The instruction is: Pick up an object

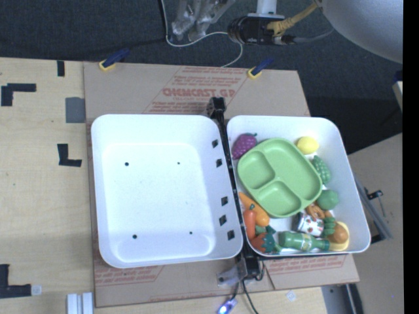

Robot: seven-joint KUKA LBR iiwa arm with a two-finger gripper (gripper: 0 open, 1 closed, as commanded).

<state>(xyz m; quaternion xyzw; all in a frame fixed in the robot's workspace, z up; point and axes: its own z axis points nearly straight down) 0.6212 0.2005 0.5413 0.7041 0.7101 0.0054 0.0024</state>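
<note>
The right bin holds a pile of toy food. A green divided plate lies on top in the middle. Around it are purple grapes, a yellow lemon, a green knobbly piece and a round green piece. At the front lie an orange carrot, a green bottle and a white and red item. My gripper hangs blurred at the top of the view, beyond the bins and far from all the objects. Part of the grey arm fills the top right corner.
The left bin sits beside the right one, joined by a black hinge strip. Both rest on brown cardboard over a wooden bench. Cables run across the dark floor at the back.
</note>
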